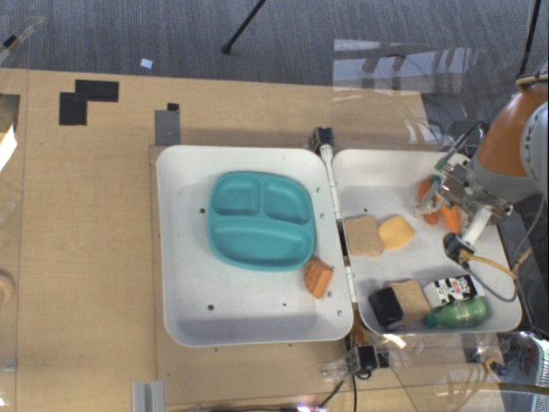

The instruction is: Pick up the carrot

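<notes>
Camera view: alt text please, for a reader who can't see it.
The gripper sits over the carrot at the right bin's far right side. That bin also holds bread, a yellow piece and a green bottle; the left bin holds a teal divided plate.

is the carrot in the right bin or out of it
In. The carrot lies on the floor of the right bin, near its right side, with the tool right at it, partly covering it.
</notes>
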You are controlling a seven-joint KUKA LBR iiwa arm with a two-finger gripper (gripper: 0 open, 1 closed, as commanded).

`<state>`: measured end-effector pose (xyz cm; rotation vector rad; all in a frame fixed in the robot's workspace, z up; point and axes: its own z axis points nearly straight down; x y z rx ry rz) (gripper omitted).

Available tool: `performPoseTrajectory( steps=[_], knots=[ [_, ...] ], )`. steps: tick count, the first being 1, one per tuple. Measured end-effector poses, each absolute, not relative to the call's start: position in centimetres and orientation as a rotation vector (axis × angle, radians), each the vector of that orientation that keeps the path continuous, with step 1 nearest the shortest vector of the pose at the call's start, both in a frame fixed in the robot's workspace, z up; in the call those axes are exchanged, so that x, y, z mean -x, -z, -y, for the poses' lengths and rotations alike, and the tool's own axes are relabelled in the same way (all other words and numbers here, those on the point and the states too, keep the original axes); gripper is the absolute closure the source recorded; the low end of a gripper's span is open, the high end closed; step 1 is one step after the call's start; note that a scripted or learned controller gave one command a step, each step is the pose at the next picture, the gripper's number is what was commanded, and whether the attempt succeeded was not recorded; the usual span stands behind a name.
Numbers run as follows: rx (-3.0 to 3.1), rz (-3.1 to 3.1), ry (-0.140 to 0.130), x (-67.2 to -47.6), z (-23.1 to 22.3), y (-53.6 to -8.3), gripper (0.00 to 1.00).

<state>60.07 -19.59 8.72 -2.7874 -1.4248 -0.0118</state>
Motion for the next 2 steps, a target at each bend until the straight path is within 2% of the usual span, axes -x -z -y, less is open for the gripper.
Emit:
performPoseTrajectory(
  steps=[1,2],
  knots=[
    [2.791,1.436,0.024,-60.45,19.49,-10.00,1.00],
    [2.792,1.435,0.023,-60.43,19.54,-9.97,0.00]
  ],
)
